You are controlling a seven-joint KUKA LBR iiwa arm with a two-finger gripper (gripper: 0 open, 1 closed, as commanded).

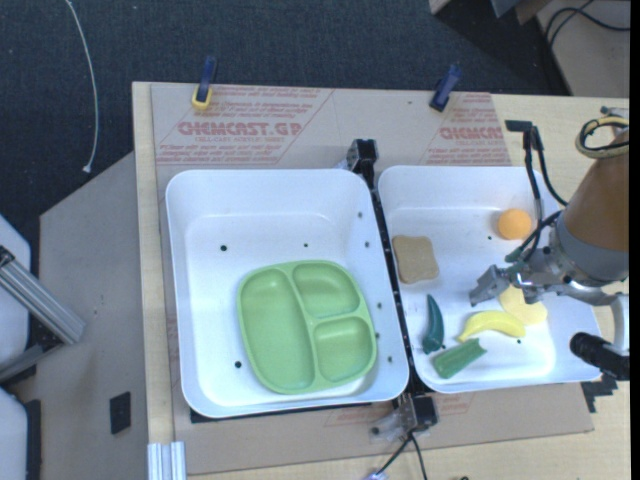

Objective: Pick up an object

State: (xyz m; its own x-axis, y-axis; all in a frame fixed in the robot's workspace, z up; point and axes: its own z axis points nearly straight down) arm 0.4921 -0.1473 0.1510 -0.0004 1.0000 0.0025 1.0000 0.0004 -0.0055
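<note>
The right bin (470, 193) holds a tan bread slice (415, 259), an orange ball (515, 224), a dark green pepper (433, 325), a yellow banana (492, 324), a green block (459, 358) and a pale yellow piece (528, 308). My gripper (505, 284) hangs low over the bin's right half. It sits just above the pale yellow piece and the banana, below the orange ball. The wrist hides part of the pale yellow piece.
The left bin (200, 208) holds a light green divided plate (306, 323). A black clamp (362, 154) sits where the two bins meet at the back. Cables (530, 163) trail along the arm at the right. Blue clips (445, 86) pin the cardboard base.
</note>
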